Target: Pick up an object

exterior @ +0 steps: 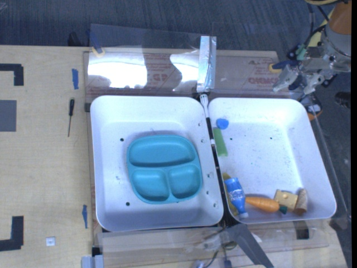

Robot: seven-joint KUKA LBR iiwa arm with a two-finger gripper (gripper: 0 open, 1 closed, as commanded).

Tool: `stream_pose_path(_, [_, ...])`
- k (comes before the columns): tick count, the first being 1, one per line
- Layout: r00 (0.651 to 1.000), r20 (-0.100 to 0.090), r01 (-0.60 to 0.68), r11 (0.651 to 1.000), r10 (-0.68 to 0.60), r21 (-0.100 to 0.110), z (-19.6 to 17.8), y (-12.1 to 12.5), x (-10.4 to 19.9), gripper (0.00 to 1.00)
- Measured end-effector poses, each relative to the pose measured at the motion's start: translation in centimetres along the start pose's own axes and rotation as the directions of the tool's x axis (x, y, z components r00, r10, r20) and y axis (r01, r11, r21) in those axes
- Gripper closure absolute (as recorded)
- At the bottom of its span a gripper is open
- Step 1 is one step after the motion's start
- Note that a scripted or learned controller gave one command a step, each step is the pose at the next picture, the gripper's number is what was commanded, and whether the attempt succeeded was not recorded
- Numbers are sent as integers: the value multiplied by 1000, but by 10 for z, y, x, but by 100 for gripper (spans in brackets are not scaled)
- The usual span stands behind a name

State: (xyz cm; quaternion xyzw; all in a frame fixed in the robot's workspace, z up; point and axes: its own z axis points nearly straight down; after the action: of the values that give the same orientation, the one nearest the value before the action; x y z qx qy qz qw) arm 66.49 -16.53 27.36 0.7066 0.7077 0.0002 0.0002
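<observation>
The right bin (290, 121) holds several small objects. A blue round piece (222, 124) and a green stick (221, 143) lie along its left wall. Near the front lie a blue and white tube (235, 194), an orange carrot (262, 204) and a tan wooden block toy (291, 200). My gripper (302, 81) hangs above the far right corner of the right bin, well away from all of these objects, with nothing seen in it.
The left bin (106, 149) holds a teal divided plate (163, 168). A clear plastic sheet (145, 66) and a metal divider post (206, 63) stand behind the bins. A black screwdriver (71, 116) lies on the wooden bench at the left.
</observation>
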Motion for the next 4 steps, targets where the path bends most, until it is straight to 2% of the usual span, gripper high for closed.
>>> stream_pose_path(1, [999,0,-50,999,50,8,108,-99,-19,0])
stream_pose_path(2, [993,0,-115,993,115,-1,123,-83,-21,0])
stream_pose_path(3, [951,0,-311,951,311,8,179,-176,-5,0])
stream_pose_path(4, [977,1,-213,977,213,-3,122,-185,-53,0])
